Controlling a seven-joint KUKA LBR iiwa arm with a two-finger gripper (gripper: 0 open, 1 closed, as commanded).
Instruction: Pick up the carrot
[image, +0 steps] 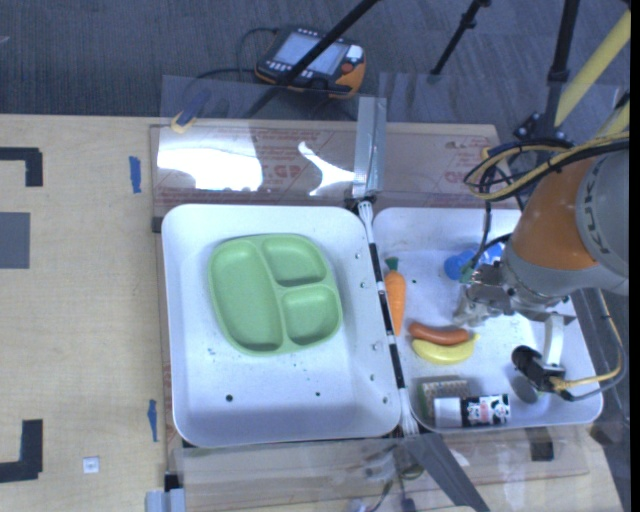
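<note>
**A:** Eyes on the right bin (575, 405). Where is the carrot (396, 298)?

**B:** Left of the claw, well clear of it, lying lengthwise hard against the bin's left wall, right by the divider between the two bins. It is a short orange piece, fat in the middle and tapering, with a small green tuft at its far end. It looks smooth and toy-like.

**A:** And the gripper (478, 305) itself?

**B:** It sits low over the middle of the right bin, under the grey wrist and the orange band. Whether the claw is open or closed, I cannot tell; it is a dark, blurred cluster from this angle. Nothing orange shows at it, and the carrot rests apart on the bin floor.

**A:** What is nearest the claw?

**B:** Just below and slightly left of it, a red sausage-like piece (438, 332) lies across a yellow banana (444, 349), the two touching. A blue object (459, 266) peeks out just above and left of it. Further below, near the front wall, there is a small carton (474, 409) with black and white markings.

**A:** And beyond the carrot?

**B:** Far left of the claw, in the other bin (190, 400), a green divided plate (272, 292).
</note>
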